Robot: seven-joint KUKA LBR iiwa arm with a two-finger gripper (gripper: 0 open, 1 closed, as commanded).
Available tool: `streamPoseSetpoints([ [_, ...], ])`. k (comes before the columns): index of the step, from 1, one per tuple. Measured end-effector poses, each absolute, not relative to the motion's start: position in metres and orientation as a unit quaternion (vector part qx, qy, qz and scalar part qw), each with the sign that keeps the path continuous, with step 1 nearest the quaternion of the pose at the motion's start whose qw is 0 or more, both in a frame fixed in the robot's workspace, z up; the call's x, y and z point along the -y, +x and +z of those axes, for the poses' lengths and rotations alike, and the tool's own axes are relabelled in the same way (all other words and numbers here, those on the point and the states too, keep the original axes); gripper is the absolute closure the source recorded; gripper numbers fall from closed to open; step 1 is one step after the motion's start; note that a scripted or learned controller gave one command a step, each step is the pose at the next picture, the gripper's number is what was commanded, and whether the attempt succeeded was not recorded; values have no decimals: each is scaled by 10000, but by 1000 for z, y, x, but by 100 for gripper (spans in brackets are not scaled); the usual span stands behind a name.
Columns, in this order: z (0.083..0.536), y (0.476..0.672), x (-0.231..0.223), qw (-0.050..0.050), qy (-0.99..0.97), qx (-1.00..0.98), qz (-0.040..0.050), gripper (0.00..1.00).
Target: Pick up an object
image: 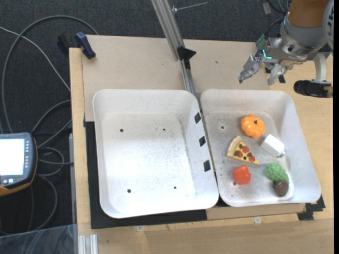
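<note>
The right bin [296, 123] holds an orange pumpkin [252, 125], a pizza slice [242, 151], a white block [272, 145], a red pepper [242, 175], a green broccoli piece [275, 170] and a small brown item [280, 188]. My gripper [260, 74] hangs above the bench just beyond the right bin's far rim, well clear of the objects. Its two fingers [247, 72] are spread apart with nothing between them.
The left bin [106, 115] sits beside the right one, with black clips along the shared rim. A slanted metal pole [168, 23] rises behind the bins. Cables and a teach pendant [15, 160] lie off the bench at left.
</note>
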State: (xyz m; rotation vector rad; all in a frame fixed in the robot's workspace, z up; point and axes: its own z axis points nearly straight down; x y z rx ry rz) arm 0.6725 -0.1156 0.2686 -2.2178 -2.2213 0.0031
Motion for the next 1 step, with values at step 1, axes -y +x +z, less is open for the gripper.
streamPoseSetpoints([
  [1,226,668,113,24,-7069,7073,16,0],
])
